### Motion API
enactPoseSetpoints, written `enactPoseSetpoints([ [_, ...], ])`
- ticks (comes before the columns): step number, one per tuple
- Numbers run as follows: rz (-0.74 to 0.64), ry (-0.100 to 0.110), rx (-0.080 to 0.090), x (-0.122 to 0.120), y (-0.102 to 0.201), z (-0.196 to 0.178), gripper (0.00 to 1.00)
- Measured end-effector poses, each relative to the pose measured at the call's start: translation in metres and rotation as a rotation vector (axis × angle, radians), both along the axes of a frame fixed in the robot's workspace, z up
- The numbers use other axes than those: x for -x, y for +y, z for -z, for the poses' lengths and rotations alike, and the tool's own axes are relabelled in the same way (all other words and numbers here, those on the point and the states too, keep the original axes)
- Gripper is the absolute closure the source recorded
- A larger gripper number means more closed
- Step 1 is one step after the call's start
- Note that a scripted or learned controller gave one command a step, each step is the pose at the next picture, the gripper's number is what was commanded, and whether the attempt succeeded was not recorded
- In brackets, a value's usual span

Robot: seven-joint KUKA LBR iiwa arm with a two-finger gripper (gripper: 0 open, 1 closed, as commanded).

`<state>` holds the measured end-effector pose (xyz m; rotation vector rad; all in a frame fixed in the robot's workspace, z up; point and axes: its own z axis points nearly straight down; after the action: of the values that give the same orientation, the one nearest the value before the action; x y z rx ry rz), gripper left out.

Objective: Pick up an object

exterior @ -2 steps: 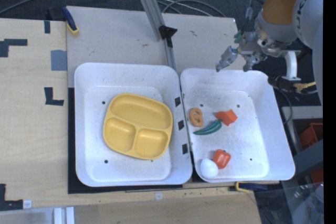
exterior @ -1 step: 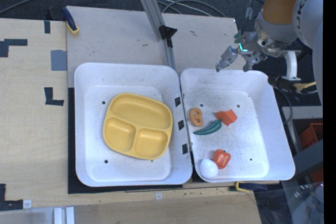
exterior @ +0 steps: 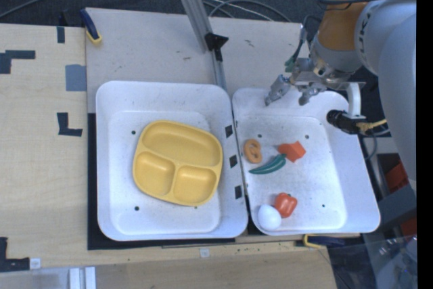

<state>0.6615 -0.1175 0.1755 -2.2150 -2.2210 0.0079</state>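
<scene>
Grey arm reaches from right; pincer point(exterior: 289, 94) spread, holding nothing, above right bin point(exterior: 352, 206) far edge.

Bright, even overhead light here, and the two shallow white plastic bins point(exterior: 169, 95) come close to washing out. Shadows are soft and short, tucked under the yellow three-compartment tray point(exterior: 177, 162). The big grey robot arm point(exterior: 396, 51) at right looks soft and slightly blurred. Fine grain throughout; the dark floor up top stays murky.
</scene>
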Motion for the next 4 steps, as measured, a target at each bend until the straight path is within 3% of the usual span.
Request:
enactPoseSetpoints([
  [1,0.000,0.000,0.001,-0.004,0.000,0.063,0.00],
  [2,-0.001,-0.004,0.002,-0.004,0.001,0.088,0.00],
  [3,-0.002,-0.005,0.002,-0.004,0.002,0.077,1.00],
  [4,0.000,-0.013,0.001,-0.004,0.001,0.013,1.00],
])
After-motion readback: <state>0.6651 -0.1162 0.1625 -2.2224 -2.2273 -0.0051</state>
